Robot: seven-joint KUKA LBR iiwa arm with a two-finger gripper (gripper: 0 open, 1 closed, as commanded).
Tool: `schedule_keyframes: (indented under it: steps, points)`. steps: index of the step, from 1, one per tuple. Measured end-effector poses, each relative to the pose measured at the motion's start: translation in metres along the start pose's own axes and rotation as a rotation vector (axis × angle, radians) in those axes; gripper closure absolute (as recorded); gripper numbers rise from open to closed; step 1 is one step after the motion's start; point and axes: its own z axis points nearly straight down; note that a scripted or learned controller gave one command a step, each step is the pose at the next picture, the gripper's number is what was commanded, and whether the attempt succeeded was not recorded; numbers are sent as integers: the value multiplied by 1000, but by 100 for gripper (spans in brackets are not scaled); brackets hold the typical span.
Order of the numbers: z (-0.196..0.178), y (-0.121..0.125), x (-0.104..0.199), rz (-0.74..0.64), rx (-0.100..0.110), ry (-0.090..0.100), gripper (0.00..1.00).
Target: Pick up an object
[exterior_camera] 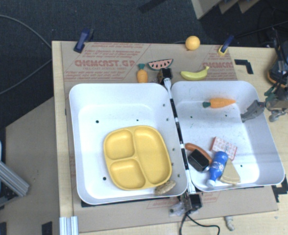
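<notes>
Two white bins sit side by side on the surface (109, 58). The left bin (85, 106) holds a yellow divided plate (136, 157), with a tan cookie (164, 187) at its near rim. The right bin (261, 151) holds a carrot (220, 102), a blue bottle (217, 167), a black block (198, 159) and a pink wafer (224, 147). The pincer (254, 110) sits at the right bin's right rim. Behind the bins lie a banana (195, 74), a watermelon slice (160, 63) and an orange ball (192, 43).

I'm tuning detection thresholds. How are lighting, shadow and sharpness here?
Camera view: even, soft light; faint shadows under the yellow plate and carrot; mild sheen on the bin walls; gripper at right slightly soft.
</notes>
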Motion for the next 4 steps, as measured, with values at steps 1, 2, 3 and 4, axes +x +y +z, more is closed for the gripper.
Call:
schedule_keyframes:
  steps: [1, 2, 3, 4]
  points:
    - [65, 4, 46, -1, 2, 2, 0]
    - [127, -33, 91, 2, -15, -5, 0]
    - [141, 36, 54, 0, -2, -1, 0]
    - [141, 117, 8, -1, 1, 0, 0]
